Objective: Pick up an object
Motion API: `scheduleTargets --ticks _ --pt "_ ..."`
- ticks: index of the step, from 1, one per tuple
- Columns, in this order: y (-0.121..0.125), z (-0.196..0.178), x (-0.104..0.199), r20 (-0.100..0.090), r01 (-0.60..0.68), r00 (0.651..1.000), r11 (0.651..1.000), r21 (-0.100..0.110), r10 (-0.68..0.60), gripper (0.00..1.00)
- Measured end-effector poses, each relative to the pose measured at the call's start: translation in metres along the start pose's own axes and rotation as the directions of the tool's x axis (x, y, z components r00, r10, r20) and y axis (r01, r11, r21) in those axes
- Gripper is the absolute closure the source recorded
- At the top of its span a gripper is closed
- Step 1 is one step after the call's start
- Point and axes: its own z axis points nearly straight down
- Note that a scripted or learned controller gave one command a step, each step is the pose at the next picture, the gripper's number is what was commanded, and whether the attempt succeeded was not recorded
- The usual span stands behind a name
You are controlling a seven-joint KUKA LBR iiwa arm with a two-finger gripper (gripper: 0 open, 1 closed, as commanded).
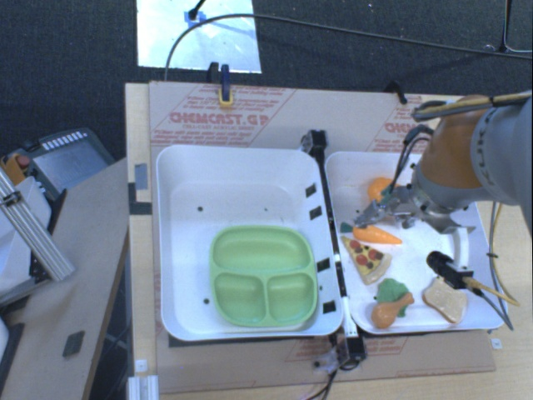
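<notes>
I see the end effector point(372, 215) low in the right bin point(483, 223), just above a carrot point(377, 234), orange, tapered, lying flat beside a pizza slice point(367, 259). I cannot tell its state. The left bin point(183, 182) holds a green tray point(263, 275).

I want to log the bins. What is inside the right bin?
In the right bin: a carrot, pizza slice, broccoli, drumstick, bread and an orange item. The arm covers the bin's far right part.
</notes>
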Motion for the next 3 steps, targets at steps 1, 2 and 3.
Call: scheduleTargets --ticks 1,2,3 --pt "0.000 -0.010 -0.001 0.005 0.003 1.000 1.000 -0.001 -0.003 1.00" --pt "0.003 -0.074 -0.004 0.004 0.004 1.000 1.000 0.015 -0.004 1.00" --pt "0.004 -0.118 -0.002 0.004 0.005 1.000 1.000 0.015 -0.005 1.00"
